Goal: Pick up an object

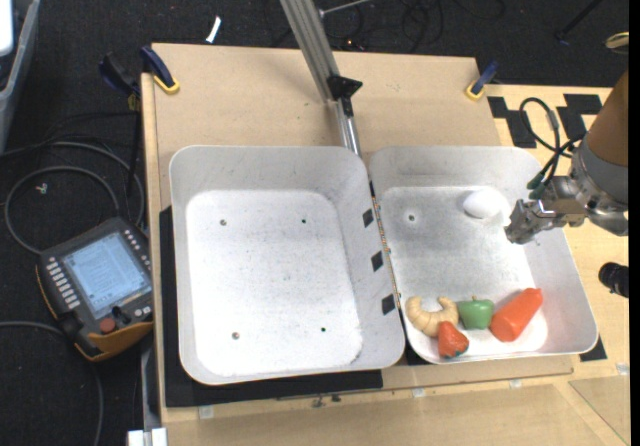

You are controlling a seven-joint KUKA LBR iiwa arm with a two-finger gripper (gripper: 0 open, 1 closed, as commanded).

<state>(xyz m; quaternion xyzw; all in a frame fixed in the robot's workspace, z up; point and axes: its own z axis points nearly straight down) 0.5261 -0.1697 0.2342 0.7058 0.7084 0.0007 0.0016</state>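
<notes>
The right bin (440,234) holds a white egg-shaped object (482,203) near its far edge. Along its near edge lie a cream croissant-like piece (428,312), a green pepper (477,312), a small red piece (451,338) and an orange carrot-like piece (516,314). My gripper (522,225) hangs over the right side of this bin, just right of and slightly nearer than the white object. Nothing shows between its fingers.
The left bin (270,264) sits beside the right one on a wooden bench (250,94). A slanted metal pole (305,19) crosses the bench's far side. A teach pendant (95,279) lies on the floor to the left.
</notes>
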